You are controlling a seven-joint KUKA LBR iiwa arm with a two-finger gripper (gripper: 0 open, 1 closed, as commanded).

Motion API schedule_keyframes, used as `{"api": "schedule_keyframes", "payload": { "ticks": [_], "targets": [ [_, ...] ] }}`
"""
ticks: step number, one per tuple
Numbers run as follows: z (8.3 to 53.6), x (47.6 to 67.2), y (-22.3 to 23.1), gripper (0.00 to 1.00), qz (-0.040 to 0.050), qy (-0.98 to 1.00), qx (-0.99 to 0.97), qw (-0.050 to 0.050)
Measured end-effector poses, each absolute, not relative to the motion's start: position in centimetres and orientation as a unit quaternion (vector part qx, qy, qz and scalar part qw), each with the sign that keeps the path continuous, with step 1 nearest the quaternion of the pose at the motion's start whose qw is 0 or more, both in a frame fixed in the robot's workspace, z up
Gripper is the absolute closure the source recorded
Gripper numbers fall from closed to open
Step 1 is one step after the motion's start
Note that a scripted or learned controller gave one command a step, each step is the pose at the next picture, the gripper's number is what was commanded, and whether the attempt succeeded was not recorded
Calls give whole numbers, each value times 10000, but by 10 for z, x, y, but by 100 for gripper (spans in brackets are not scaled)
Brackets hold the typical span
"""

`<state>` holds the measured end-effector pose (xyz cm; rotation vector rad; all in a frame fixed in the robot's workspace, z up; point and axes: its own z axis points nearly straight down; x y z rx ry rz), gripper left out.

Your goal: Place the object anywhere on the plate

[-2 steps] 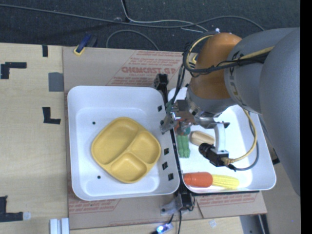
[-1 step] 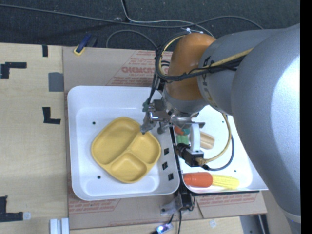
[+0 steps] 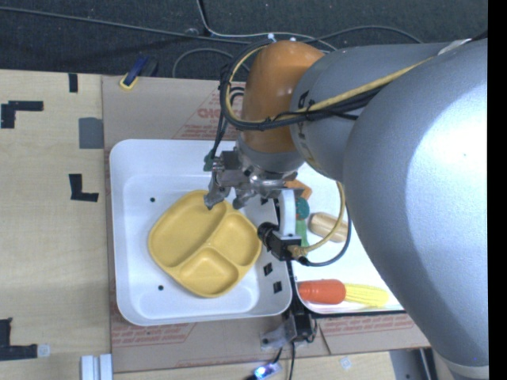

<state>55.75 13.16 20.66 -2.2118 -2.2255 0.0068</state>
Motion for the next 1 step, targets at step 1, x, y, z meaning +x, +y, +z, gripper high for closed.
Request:
{"api": "schedule_keyframes", "payload": {
  "ticks": [1],
  "targets": [
    [206, 557, 129, 0, 34, -7082, -7060, 16]
  ]
}}
